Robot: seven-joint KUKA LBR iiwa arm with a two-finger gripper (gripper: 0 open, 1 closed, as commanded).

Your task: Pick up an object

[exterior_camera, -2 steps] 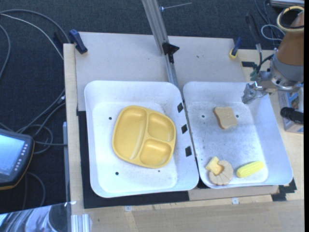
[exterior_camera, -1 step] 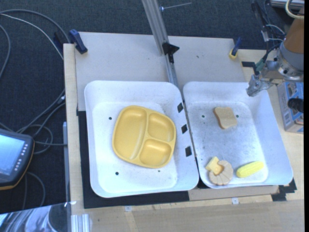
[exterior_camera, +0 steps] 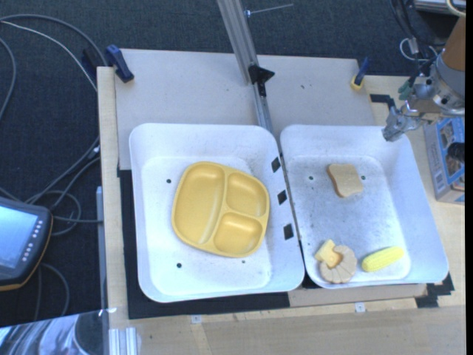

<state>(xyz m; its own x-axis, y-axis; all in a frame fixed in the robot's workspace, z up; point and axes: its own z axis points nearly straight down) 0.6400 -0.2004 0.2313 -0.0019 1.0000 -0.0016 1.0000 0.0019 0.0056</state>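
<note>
The right bin (exterior_camera: 414, 191) holds three toy foods. A tan bread slice (exterior_camera: 345, 180) lies near its middle top. A yellow corn cob (exterior_camera: 382, 258) lies at the front right, and a round tan cookie (exterior_camera: 340, 271) with a small yellow piece (exterior_camera: 327, 254) on it sits just left of the corn. My gripper (exterior_camera: 393, 129) hangs over the bin's back right corner, well apart from the bread slice and with nothing seen in it.
A yellow divided plate (exterior_camera: 220, 209) lies in the left bin (exterior_camera: 151, 220). A metal pole (exterior_camera: 244, 43) slants over the seam between the bins. Blue clamps (exterior_camera: 120, 62) sit at the bench's back corners. A box (exterior_camera: 448, 157) stands right of the right bin.
</note>
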